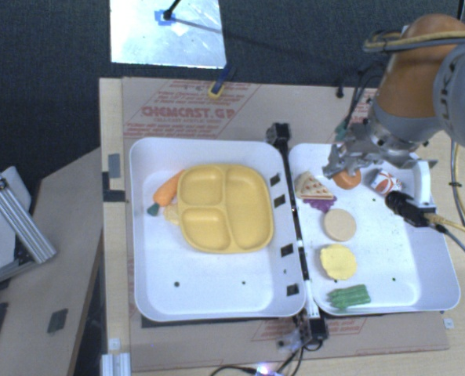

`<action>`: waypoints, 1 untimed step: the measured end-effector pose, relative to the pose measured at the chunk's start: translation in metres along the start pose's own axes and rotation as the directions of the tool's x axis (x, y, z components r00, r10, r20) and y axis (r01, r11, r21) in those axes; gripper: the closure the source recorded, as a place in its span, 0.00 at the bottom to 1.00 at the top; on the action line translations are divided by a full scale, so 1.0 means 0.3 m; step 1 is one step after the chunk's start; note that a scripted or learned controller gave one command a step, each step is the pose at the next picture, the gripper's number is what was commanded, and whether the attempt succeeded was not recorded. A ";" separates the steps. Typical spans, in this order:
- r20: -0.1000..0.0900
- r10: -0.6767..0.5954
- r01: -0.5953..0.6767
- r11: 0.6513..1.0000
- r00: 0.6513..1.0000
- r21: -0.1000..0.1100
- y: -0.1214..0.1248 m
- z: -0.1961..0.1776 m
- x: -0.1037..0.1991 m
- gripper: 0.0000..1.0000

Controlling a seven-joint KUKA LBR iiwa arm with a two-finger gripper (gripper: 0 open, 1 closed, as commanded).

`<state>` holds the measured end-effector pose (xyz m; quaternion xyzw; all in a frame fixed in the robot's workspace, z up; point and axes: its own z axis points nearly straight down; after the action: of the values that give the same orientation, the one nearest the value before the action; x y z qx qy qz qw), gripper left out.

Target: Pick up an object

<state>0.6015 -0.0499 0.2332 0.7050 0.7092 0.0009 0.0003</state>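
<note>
wooden bench, two white bins. near edge of the right bin (436, 288): green beans (349, 295), yellow chip (338, 262). farther back, gripper (343, 163) low over an orange piece (346, 180); finger state i cannot tell. nothing lifted yet.

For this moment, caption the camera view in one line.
Gripper low over the orange toy in the right bin; yellow tray sits left.

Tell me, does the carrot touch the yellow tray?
Touching. In the camera view, the carrot lies against the upper left edge of the yellow tray in the left bin, with no gap between them.
</note>
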 end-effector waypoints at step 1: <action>0.001 0.000 0.000 1.000 1.000 0.001 0.008 0.046 0.033 1.00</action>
<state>0.6037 -0.0398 0.2193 0.7050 0.7092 0.0002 0.0002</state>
